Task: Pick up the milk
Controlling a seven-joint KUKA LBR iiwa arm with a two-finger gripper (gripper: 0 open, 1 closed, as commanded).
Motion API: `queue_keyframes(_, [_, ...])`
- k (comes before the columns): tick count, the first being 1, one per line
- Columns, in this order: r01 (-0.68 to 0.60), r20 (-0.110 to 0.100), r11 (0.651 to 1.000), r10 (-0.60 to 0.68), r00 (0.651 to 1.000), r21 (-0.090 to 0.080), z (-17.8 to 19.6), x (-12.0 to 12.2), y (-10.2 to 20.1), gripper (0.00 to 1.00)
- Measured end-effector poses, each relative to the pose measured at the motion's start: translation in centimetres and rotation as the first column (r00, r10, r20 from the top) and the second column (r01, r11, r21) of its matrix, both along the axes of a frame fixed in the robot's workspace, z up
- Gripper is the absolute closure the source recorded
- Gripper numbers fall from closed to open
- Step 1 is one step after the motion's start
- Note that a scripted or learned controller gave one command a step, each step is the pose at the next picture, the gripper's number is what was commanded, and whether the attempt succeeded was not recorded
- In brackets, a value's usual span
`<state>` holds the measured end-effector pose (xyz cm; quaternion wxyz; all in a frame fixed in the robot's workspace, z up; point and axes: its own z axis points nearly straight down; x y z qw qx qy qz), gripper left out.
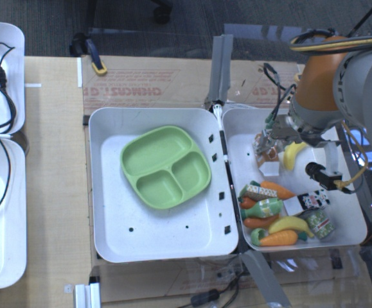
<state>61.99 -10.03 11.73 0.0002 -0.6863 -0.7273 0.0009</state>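
Note:
The milk (pixel 310 201) is a small white carton with black cow patches, lying in the right bin (pixel 237 130) near its right side. My gripper (pixel 266 147) hangs over the upper left part of that bin, up and to the left of the milk and well apart from it. Its tips sit just above a small white piece (pixel 270 168), and a yellow banana (pixel 292 154) lies just to their right. The wrist and cables hide how the tips stand. The carton lies free, touching nothing of the gripper.
Toy foods crowd the right bin's front: a carrot (pixel 276 188), a green bottle (pixel 263 207), a second banana (pixel 290 224), another carrot (pixel 278 238) and a green can (pixel 320 224). The left bin (pixel 108 197) holds a green divided plate (pixel 166 166).

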Motion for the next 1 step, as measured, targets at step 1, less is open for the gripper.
queue_keyframes(1, [-0.026, 0.002, 1.000, 0.026, 1.000, 0.000, 7.46, 3.92, 6.09, 1.00])
